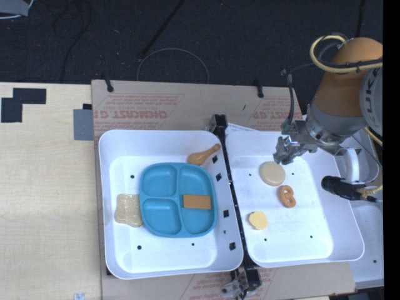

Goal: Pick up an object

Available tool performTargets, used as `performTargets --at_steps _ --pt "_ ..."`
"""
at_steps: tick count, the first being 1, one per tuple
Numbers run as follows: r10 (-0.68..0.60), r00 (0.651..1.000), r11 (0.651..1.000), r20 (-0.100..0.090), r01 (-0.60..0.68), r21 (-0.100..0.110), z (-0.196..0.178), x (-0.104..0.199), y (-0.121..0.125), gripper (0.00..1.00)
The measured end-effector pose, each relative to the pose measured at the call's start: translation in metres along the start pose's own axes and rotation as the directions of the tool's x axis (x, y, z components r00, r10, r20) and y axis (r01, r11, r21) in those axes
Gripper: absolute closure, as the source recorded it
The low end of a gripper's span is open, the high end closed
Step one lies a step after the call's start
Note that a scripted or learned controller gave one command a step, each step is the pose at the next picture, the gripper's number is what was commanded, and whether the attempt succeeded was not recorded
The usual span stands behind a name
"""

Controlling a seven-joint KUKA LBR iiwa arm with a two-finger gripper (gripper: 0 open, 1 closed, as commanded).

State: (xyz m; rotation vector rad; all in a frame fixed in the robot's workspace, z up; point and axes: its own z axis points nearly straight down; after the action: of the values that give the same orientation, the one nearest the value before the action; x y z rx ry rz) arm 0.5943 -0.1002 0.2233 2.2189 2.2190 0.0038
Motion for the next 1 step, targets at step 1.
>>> performTargets --at_steps 1 --pt "0.0 1.0 1.0 -0.001 0.0 0.005 -0.0139 -0.0018 -0.0001 1.0"
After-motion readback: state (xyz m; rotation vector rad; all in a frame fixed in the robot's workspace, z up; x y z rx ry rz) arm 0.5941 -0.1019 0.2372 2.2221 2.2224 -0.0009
